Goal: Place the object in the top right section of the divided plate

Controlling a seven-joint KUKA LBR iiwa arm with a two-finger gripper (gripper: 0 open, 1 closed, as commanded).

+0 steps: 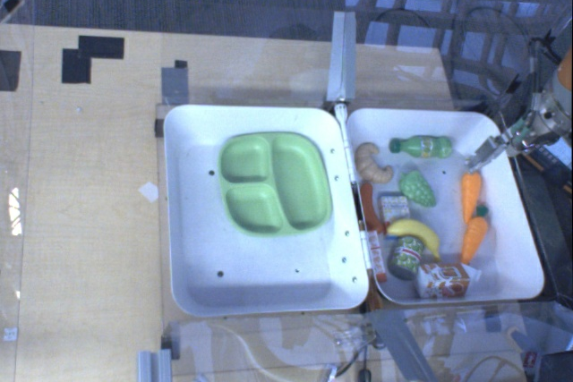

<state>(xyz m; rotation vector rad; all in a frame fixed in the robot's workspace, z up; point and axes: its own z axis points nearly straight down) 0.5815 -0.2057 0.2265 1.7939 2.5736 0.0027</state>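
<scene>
Where the two white bins meet, a metal divider (343,58) runs up the bench. Left bin (188,264): one green divided plate (273,182), three sections, nothing in any of them. Right bin (524,268): two carrots (471,193) (474,234), one green bottle (421,146), one banana (414,233), one tan peanut-shaped piece (369,161), one green bumpy fruit (417,188), one small carton (444,280), one can (405,258), perhaps a wrapped packet (394,207). Gripper (488,155) sits at the right bin's upper right edge, just above the carrots; its fingers are too blurred to tell whether apart or together. No object between them.
</scene>
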